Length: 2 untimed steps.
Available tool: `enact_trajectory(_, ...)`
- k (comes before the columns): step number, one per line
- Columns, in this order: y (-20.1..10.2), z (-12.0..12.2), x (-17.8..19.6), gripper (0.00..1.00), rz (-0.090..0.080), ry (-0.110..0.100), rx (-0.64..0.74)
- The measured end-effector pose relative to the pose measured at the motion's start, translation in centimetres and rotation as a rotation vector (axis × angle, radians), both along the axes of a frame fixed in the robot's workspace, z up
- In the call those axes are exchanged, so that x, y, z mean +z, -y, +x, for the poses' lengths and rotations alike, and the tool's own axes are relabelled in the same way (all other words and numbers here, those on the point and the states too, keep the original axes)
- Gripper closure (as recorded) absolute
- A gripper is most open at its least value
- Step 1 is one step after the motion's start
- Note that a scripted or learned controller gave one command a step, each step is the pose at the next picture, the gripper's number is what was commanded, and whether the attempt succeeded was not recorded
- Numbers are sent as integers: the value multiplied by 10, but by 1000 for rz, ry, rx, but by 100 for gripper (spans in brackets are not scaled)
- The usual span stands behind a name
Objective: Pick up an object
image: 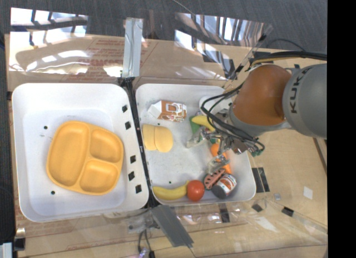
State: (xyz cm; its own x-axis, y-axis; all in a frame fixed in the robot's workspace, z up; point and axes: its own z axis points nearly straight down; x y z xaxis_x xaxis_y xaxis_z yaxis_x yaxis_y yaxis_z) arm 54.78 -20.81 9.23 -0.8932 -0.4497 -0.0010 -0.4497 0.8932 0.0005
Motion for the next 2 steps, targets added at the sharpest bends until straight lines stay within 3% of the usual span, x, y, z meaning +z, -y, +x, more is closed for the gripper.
enact_trajectory(1, -3, 2, 11, 100, 0, 3, 9)
enact_trajectory(2, -3, 3, 10, 0, 0, 3, 10)
